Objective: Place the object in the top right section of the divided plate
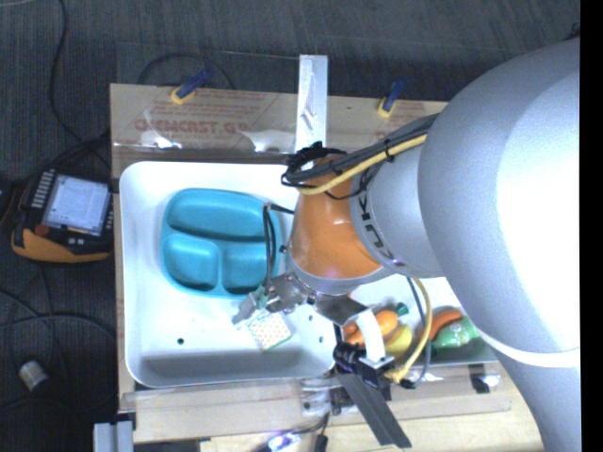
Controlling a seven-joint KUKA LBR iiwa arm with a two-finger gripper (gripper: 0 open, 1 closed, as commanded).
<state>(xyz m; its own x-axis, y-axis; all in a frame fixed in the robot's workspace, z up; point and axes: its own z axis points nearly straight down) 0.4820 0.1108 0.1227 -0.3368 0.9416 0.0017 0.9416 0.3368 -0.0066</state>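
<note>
The claw (267,301) hovers just beside the blue plate (215,239), apparently pinching a pale speckled block (270,328), poised for placing

Setting: robotics lab test cell.
Floor: dark grey carpet, loose black cables (38,8) trailing across it.
Bench: plywood board (217,116) held by blue-and-yellow clamps (191,87).
Equipment: grey industrial arm (499,205) with orange band; handheld control pendant (64,217) lying on floor at left.
Workspace: shallow white bin (151,281) on bench.
</note>
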